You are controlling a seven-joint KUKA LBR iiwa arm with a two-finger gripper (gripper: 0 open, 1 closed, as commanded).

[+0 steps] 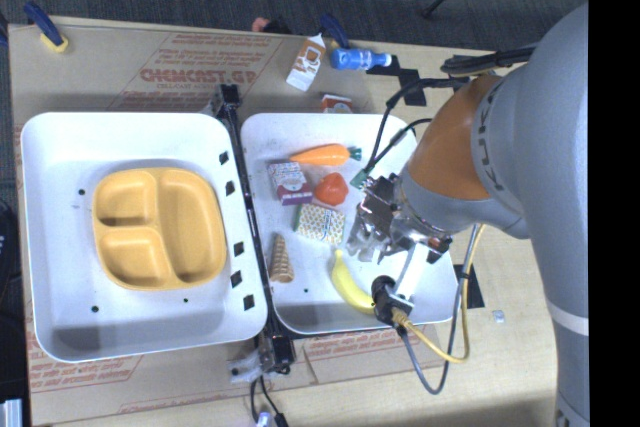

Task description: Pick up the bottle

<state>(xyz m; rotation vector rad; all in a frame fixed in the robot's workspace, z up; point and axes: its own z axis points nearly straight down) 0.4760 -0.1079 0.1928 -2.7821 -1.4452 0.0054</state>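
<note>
Grey-metal tool (368, 237) hangs low over the right bin (262, 215), just above the banana (348, 283); whether it is apart or together, cannot tell. No item seen between its parts. Landmark: right bin. Inside it lie a carrot (322, 155), red tomato-like piece (332, 188), checkered packet (321, 224), cone (280, 258). Bottle (358, 60), blue, lies outside the bin, beyond its far rim on the counter (200, 65), well apart from the tool. Long axis runs roughly parallel to that far rim, capped end apparently pointing toward the arm's side. Judgement: lift clear, travel over the far rim, close across the bottle's short width, at mid-body.
</note>
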